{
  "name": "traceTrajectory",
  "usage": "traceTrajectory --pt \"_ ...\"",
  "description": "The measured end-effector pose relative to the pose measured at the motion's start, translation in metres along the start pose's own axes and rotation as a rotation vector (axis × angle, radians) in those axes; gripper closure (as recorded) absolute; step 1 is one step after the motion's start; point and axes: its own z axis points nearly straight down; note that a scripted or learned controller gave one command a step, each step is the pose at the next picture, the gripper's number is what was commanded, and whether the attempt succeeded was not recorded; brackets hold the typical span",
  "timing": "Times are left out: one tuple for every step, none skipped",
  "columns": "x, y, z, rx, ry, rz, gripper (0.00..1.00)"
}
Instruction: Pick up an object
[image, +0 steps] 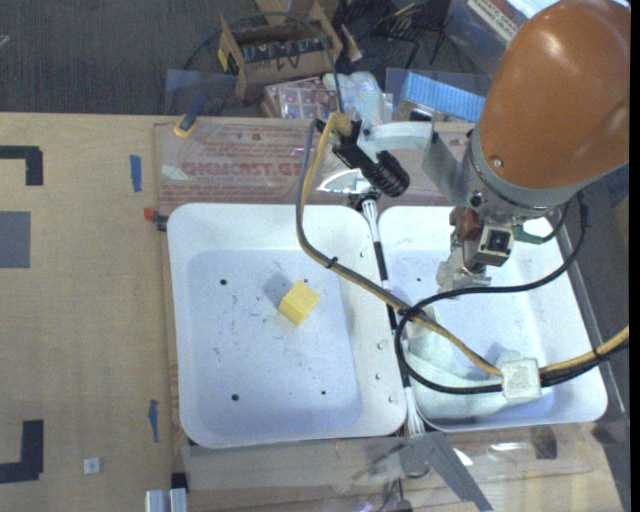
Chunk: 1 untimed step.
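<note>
A small yellow block (298, 302) lies in the left white bin (178, 330), a little above its middle and apart from the walls. My gripper (463, 270) hangs below the orange-banded wrist (555, 90) over the upper part of the right bin (592, 385), well to the right of the block. Nothing shows in the gripper. A pale, whitish thing (437, 350) lies low in the right bin, partly under the cables; its shape is hard to make out.
Yellow and black cables (330, 262) loop from the arm across the ridge between the bins and over the right bin's floor, ending near a white connector (520, 378). Boxes and clutter (280, 50) stand behind the bins. Bare wooden bench (80, 300) lies left.
</note>
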Motion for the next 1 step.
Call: traceTrajectory --pt "0.0062 0.0815 -0.0424 0.001 0.002 -0.001 1.00"
